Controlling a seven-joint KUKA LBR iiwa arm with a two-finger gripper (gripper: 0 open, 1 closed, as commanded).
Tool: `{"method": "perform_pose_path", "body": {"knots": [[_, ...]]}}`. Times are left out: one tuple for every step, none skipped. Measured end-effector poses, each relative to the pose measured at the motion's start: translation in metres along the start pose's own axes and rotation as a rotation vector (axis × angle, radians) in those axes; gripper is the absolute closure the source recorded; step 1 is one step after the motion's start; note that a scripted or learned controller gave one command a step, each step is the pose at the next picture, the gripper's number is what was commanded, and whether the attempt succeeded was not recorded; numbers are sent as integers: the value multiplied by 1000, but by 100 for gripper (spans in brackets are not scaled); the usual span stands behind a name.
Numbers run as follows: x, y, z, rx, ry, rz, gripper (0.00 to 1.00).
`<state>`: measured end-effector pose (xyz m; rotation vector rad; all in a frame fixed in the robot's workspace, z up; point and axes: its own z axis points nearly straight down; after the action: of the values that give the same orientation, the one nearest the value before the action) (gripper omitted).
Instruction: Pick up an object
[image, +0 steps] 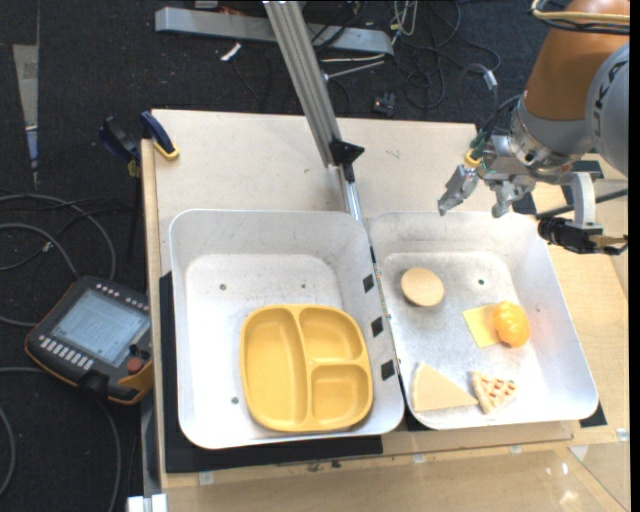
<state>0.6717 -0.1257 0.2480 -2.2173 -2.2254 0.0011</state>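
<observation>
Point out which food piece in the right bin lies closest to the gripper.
The round tan piece, alone at the bin's upper left, lies nearest the gripper. The orange piece, tan wedge and waffle-patterned slice sit farther down.

Pincer (478, 196) spread wide, nothing between

arm (585, 70) cropped at right edge

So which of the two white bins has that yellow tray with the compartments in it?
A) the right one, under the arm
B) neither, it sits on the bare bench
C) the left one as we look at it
C: the yellow divided tray lies inside the left bin, while the right bin holds the small food-like pieces such as the round tan disc.
</observation>
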Motion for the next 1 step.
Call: {"method": "perform_pose_path", "body": {"knots": [[0,0,0,0,-1,0,0]]}}
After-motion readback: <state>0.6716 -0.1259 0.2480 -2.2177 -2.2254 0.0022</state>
